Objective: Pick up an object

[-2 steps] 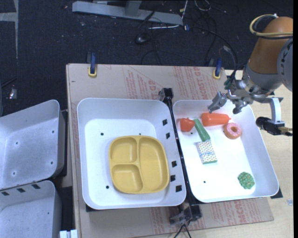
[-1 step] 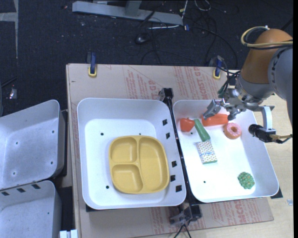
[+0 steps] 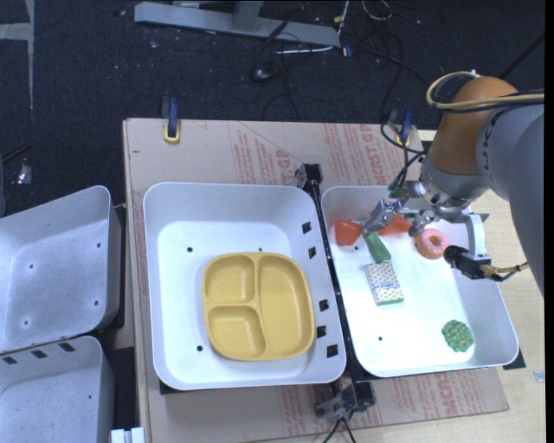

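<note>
My one camera sits fixed above the bench (image 3: 216,143), looking down at a slant on both bins; my arm (image 3: 511,138) enters from its right.

Dark speckled carpet floor (image 3: 78,60) fills the top of the view, with black cables (image 3: 286,60) looping across it beside a flat grey metal bracket (image 3: 234,22). Below sits the pale wooden tabletop (image 3: 225,151), printed with faded red lettering. A blue clamp (image 3: 172,121) grips its far left edge, another blue clamp (image 3: 400,125) sits near the far right. At left, two grey-white perforated plastic panels (image 3: 52,260) lean off the tabletop. Lighting is even and flat.
</note>
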Robot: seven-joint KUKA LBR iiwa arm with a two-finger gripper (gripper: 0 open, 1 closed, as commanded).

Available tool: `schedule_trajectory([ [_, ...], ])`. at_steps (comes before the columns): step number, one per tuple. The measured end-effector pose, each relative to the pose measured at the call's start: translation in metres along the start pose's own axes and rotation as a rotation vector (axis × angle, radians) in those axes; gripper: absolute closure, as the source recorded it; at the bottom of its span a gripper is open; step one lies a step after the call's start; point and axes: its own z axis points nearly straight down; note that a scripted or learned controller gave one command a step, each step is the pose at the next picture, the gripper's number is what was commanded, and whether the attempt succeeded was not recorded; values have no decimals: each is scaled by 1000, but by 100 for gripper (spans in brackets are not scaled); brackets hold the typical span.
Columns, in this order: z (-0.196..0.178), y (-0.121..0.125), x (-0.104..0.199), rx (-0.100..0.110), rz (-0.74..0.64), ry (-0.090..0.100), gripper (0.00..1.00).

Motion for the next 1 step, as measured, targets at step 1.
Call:
schedule_trajectory([
  [1,33,0,1,-1,1,0,0],
])
